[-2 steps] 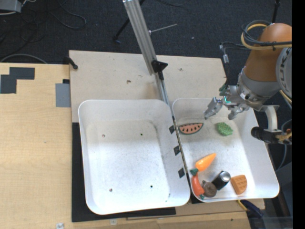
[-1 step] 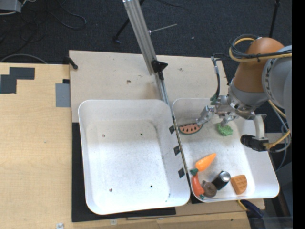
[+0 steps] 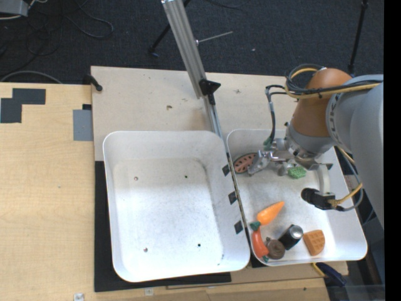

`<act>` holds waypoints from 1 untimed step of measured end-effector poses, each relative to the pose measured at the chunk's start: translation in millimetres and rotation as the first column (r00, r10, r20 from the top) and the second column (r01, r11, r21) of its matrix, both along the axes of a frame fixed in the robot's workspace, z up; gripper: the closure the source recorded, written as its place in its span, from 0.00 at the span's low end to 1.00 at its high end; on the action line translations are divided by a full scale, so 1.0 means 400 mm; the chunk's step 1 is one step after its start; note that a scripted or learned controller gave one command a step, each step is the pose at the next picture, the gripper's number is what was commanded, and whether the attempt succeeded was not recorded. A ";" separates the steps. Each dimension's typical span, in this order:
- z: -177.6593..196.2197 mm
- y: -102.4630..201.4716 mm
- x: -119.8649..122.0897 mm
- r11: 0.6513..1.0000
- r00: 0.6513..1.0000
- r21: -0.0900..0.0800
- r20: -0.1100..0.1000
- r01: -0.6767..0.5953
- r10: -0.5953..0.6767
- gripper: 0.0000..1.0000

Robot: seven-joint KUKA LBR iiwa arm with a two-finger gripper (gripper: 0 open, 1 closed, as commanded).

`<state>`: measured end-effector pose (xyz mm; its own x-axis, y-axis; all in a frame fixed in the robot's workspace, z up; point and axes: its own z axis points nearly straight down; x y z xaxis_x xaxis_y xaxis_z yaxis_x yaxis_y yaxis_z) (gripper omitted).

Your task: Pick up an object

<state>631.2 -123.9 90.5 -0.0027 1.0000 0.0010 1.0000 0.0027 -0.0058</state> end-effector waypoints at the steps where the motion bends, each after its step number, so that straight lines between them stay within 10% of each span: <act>1: 0.002 0.000 -0.001 1.000 1.000 0.000 0.002 0.003 -0.003 0.00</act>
